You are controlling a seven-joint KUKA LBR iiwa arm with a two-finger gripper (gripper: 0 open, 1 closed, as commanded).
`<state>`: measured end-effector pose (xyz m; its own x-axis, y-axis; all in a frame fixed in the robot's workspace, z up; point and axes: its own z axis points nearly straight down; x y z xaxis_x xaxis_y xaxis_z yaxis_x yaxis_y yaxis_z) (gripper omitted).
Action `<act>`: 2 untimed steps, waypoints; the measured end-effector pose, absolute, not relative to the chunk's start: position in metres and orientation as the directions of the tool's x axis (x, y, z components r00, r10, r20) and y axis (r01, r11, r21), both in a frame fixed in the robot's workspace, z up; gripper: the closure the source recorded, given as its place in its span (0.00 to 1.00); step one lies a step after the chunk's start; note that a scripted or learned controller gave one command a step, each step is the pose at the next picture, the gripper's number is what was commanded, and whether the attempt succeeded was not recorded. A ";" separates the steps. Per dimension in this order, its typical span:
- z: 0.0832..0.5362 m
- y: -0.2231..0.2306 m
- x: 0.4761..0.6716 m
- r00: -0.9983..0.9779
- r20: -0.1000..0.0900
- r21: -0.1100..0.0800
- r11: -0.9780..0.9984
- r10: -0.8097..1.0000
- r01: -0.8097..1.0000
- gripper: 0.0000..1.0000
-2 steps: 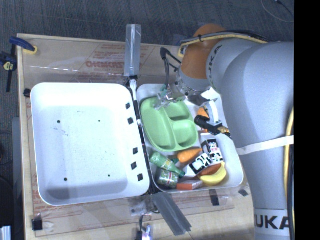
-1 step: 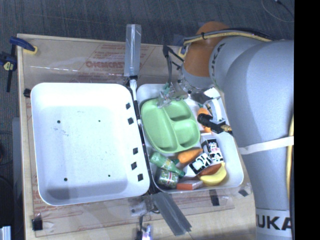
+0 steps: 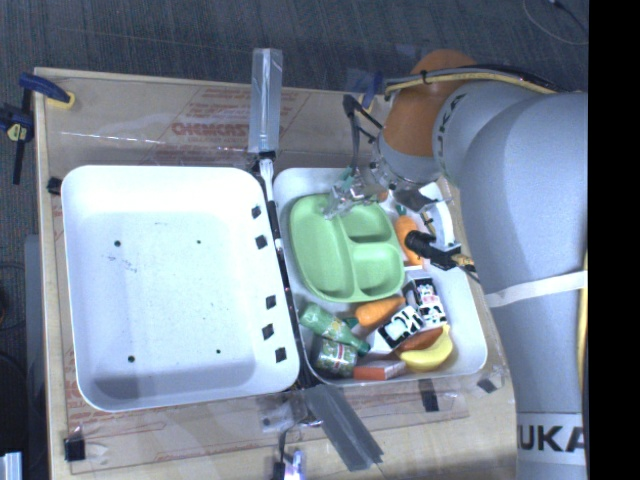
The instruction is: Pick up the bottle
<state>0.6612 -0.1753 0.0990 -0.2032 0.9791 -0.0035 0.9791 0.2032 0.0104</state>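
Gripper (image 3: 350, 196) at bin's 12 o'clock, jaw state unclear; bottle (image 3: 335, 340) lies at 6 o'clock btwn clutter—approx. vertical, align jaws across body.

Two white bins (image 3: 160, 288) sit side by side on the bench, and one grey arm (image 3: 520, 188) reaches in over the right bin (image 3: 478, 320). Everything else is counted from the one green divided tray (image 3: 345, 248) in that right bin: one green bottle (image 3: 335, 343) just below its lower edge, one orange carrot (image 3: 378, 313) touching its lower right corner, one black-and-white patterned item (image 3: 412, 320) beside the carrot, one yellow piece (image 3: 432, 353) further down — and one red piece (image 3: 378, 372) by the bin's bottom wall.
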 end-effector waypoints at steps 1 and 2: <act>0.099 -0.203 0.662 -0.486 -0.006 0.012 0.486 0.874 0.874 1.00; 0.247 -0.177 0.636 -0.483 -0.002 0.001 0.483 0.875 0.875 1.00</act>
<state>0.6362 -0.1769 0.2469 -0.4833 0.8754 -0.0022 0.8754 0.4833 0.0014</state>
